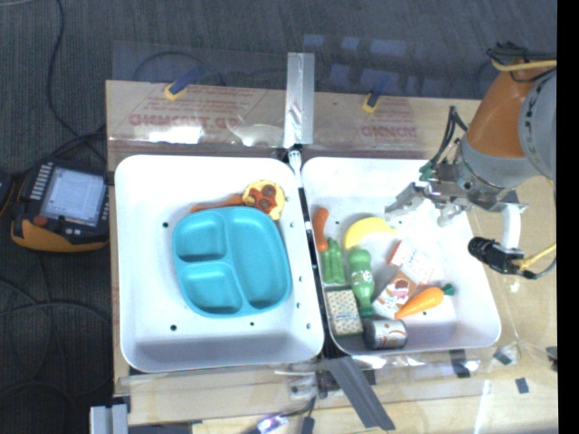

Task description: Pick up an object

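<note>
Tool hangs spread and unladen over right bin, near banana, cartons and carrot.

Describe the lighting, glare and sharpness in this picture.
Camera view: even, bright light; the white bins wash out near their rims; glare streaks the clear sheet behind them; soft shadow under the blue tray; small items like the can are soft, labels unreadable; the gripper is slightly blurred.

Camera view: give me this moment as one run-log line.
hand: open, above right bin, holding nothing | nearest: banana | carrot, green bottle lying in bin | blue tray in left bin
</note>
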Action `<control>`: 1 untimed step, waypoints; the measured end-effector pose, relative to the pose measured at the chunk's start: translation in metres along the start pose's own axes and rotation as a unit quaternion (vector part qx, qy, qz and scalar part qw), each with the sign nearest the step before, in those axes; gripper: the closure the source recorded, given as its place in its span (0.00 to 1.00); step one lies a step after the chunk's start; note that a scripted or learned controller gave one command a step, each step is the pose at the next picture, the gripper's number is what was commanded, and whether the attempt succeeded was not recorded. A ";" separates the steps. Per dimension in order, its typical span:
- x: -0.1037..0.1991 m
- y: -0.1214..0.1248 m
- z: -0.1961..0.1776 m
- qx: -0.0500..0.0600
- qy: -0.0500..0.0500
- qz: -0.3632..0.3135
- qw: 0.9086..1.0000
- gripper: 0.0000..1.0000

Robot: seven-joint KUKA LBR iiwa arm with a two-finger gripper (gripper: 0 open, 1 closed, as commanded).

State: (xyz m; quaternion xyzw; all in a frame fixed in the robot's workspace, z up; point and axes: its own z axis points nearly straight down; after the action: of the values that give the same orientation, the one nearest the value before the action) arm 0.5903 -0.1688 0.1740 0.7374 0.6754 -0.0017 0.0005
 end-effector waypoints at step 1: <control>-0.017 -0.066 0.010 0.001 0.001 -0.072 0.997 0.00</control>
State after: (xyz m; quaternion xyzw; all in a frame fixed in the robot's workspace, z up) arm 0.5231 -0.1795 0.1643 0.6870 0.7266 -0.0014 -0.0007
